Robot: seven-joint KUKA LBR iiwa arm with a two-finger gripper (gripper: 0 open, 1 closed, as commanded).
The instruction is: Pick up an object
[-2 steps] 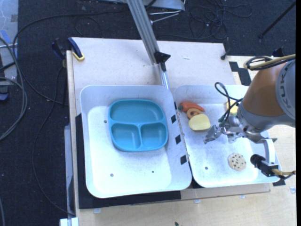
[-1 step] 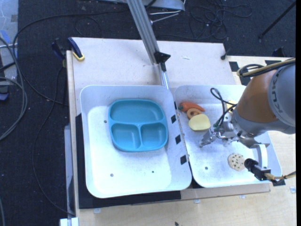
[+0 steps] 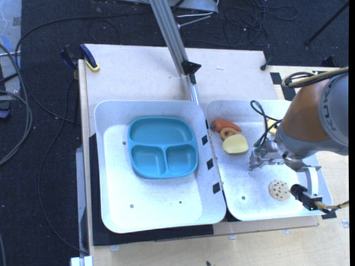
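My jaws (image 3: pixel 258 160) hung low in the right bin (image 3: pixel 244 206) — couldn't tell if apart or together. Yellow piece (image 3: pixel 235 144) sat just up-left of them, touching the orange one (image 3: pixel 226 128) beyond it; cookie (image 3: pixel 279 190) near, down-right. Arm came in from the right, wrist bent down.

Right bin — orange carrot (image 3: pixel 226 127), yellow wedge (image 3: pixel 235 144), speckled cookie (image 3: pixel 279 190).
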